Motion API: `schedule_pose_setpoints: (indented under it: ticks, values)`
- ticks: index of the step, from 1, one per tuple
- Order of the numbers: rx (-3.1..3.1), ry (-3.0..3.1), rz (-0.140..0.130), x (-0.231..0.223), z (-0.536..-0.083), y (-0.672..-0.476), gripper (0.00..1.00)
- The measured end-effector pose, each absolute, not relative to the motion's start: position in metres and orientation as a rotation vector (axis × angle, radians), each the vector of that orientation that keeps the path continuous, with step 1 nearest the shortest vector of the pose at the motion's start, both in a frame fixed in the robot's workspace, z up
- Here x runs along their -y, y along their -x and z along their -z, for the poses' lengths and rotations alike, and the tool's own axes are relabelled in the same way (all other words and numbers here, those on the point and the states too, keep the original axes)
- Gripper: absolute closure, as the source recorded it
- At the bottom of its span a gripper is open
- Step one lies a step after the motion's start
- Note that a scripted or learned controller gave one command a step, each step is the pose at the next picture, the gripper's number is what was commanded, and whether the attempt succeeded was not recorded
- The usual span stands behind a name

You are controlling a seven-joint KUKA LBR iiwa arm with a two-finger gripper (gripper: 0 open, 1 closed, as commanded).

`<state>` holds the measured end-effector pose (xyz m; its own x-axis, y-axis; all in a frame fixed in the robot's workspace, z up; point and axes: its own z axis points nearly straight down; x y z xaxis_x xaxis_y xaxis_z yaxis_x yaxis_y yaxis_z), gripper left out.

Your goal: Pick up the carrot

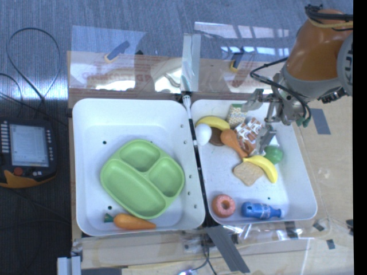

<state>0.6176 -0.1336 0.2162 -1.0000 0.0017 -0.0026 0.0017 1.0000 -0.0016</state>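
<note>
The carrot (134, 222), orange with a small green top, lies flat in the left bin (86, 130) near its front wall, just below the green plate. The gripper (258, 122) hangs over the back of the right bin (298, 182), far to the right of the carrot. It is open, with one finger toward the bin's back and the other near the green ball. A red-and-white snack packet (248, 129) lies beneath the gap; nothing is held.
A green divided plate (143, 177) fills the middle of the left bin. The right bin holds two bananas (212, 121) (262, 166), an egg (203, 134), an orange carrot-like piece (233, 142), a bread slice (248, 173), a green ball (274, 154), a doughnut (223, 205) and a blue bottle (261, 211).
</note>
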Motion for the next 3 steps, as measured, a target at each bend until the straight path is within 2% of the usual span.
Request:
schedule_pose_setpoints:
  ticks: [1, 2, 3]
  values:
    - [-3.139, -0.169, -0.002, 0.077, -0.183, -0.566, 0.00]
    - [-3.120, -0.051, 0.005, 0.095, -0.094, -0.595, 0.00]
    - [-3.104, -0.049, 0.011, 0.095, -0.107, -0.599, 1.00]
